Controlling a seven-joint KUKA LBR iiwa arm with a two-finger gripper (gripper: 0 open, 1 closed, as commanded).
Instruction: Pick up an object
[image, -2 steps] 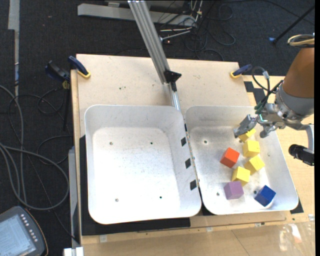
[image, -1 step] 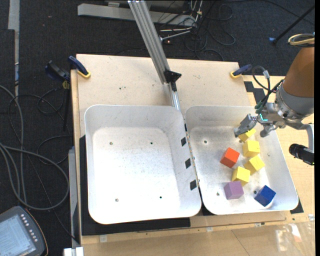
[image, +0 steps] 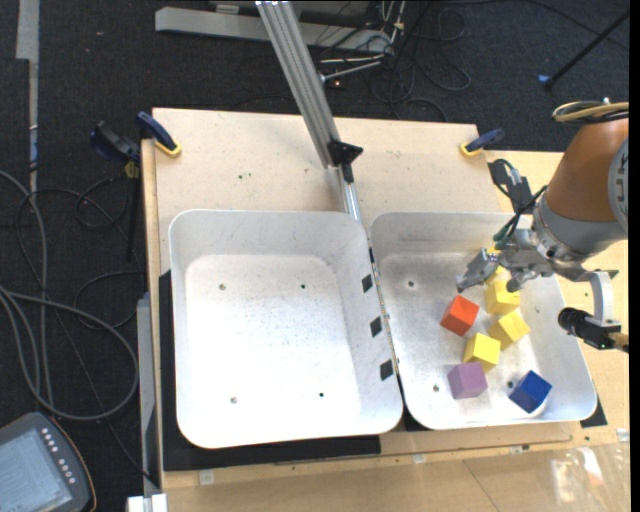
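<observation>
Nearest in the right bin (image: 430, 415) lie a blue cube (image: 530, 391) and a purple cube (image: 467, 380). Just beyond sit two yellow cubes, one (image: 483, 348) left of the other (image: 511, 326), almost touching. Farther left is an orange cube (image: 460, 314), standing apart. Farthest, a third yellow cube (image: 501, 294) sits directly under the gripper (image: 492, 268); whether that gripper is open or closed I cannot tell. To grasp well, I judge it should centre over that cube, descend straight, and avoid nudging its close neighbours. The left bin (image: 190, 330) lies alongside on the surface (image: 260, 165).
</observation>
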